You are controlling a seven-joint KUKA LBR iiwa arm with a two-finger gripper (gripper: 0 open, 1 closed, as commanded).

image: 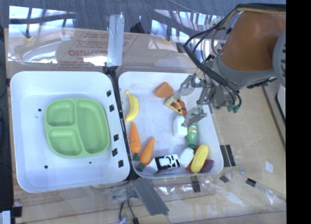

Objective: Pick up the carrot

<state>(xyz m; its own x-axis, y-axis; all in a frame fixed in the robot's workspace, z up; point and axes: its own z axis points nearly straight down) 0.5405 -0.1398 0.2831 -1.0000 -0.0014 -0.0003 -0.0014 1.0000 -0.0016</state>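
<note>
Two orange carrots lie in the right bin near its left wall: one carrot points up and down, and a second carrot leans beside it to the right. My gripper hangs over the right side of that bin, well to the right of both carrots. It is open, one finger toward the back and the other toward the front. A pizza slice lies just left of the gap, not held.
The right bin also holds a banana, an orange wedge, a green bottle, a corn cob, white pieces and a black-and-white box. A green divided plate sits in the left bin.
</note>
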